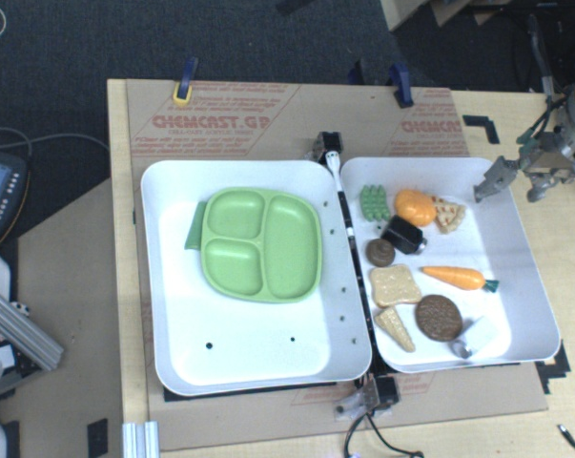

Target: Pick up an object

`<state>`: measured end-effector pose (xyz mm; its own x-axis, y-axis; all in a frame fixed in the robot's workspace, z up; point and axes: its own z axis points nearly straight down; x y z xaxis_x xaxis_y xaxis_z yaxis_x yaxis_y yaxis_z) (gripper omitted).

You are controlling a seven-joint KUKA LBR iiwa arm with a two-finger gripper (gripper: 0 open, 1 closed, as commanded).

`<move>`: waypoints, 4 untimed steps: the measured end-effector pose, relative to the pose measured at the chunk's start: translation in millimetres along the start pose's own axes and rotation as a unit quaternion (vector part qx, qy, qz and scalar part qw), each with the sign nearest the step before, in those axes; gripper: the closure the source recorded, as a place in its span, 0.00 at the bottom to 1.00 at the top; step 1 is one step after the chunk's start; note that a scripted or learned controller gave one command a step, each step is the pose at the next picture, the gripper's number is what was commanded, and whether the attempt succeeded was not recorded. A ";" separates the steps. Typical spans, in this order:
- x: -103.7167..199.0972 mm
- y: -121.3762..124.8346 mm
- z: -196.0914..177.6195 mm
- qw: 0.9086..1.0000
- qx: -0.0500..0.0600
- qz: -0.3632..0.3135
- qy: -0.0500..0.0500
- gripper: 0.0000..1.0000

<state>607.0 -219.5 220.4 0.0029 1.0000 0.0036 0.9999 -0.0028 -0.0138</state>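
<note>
Round brown plastic patty (440,317) by the right white bin's (525,256) near edge, among toy foods crowded to its left side — reachable from above; gripper (516,179) at that bin's far right corner — fingers spread, grasping nothing.

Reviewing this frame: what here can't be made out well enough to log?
- Gripper: in the camera view the arm is cut off by the right edge, and the end is too small and blurred to read.
- Small grey object in the right bin, beside the brown round patty: too small to identify.
- Green ridged item: too small to name.
- Black object: no detail visible.
</note>
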 end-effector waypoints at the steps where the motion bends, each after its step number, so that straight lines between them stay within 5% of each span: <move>1: 0.5 2.9 -8.0 1.000 -0.007 -0.002 -0.002 0.00; 3: 3.4 14.8 115.8 1.000 -0.004 -0.003 -0.001 0.00; 4: 6.6 16.6 135.1 1.000 -0.006 -0.004 0.001 0.00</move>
<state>621.8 -212.4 85.1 -0.0042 1.0000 0.0054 1.0000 0.0042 -0.0012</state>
